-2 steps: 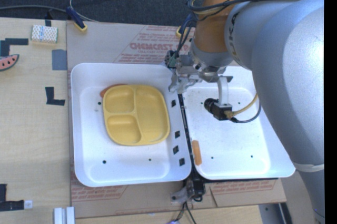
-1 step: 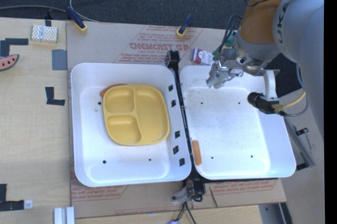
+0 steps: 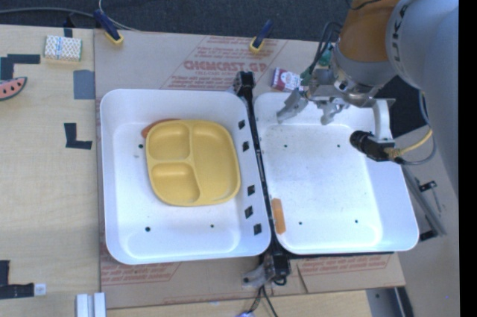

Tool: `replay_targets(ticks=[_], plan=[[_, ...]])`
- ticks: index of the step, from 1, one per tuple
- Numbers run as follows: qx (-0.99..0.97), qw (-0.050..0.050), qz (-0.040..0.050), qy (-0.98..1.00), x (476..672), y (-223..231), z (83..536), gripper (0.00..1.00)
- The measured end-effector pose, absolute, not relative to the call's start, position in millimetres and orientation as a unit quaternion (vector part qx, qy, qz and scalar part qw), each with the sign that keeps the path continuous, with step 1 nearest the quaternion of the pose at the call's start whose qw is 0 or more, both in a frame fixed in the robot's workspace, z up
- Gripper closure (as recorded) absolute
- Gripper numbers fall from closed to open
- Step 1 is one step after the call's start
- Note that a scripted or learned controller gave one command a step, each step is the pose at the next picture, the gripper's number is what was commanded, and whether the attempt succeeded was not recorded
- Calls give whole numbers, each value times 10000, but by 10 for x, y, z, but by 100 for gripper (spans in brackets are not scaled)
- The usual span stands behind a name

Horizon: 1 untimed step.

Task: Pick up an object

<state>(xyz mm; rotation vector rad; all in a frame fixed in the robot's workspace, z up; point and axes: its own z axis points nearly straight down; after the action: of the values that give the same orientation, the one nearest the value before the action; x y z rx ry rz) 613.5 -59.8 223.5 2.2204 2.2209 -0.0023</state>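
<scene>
Bench (image 3: pixel 45 181) with 2 white bins (image 3: pixel 179 245).

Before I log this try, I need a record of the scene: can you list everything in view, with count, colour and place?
white bins: two, white, side by side on the bench
divided plate: one, yellow, lying in the left bin
reddish item: one, mostly hidden under the plate's upper left edge; cannot tell what it is
orange item: one, small, orange, at the left wall of the right bin, near its front
clamps: two, blue and yellow, at the far edge of the cardboard sheet
sponge-like block: one, pale with a pattern, on the bench at far left
watermelon-slice toy: one, red, at the left edge
arm: one, grey with an orange band, reaching in from the right
tool: one, above the far edge of the right bin, fingers apart, holding nothing
</scene>
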Motion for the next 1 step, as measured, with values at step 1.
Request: replay_targets(ticks=[1], plan=[[7067,-3,-16,7075,6677,-456,1834,0]])
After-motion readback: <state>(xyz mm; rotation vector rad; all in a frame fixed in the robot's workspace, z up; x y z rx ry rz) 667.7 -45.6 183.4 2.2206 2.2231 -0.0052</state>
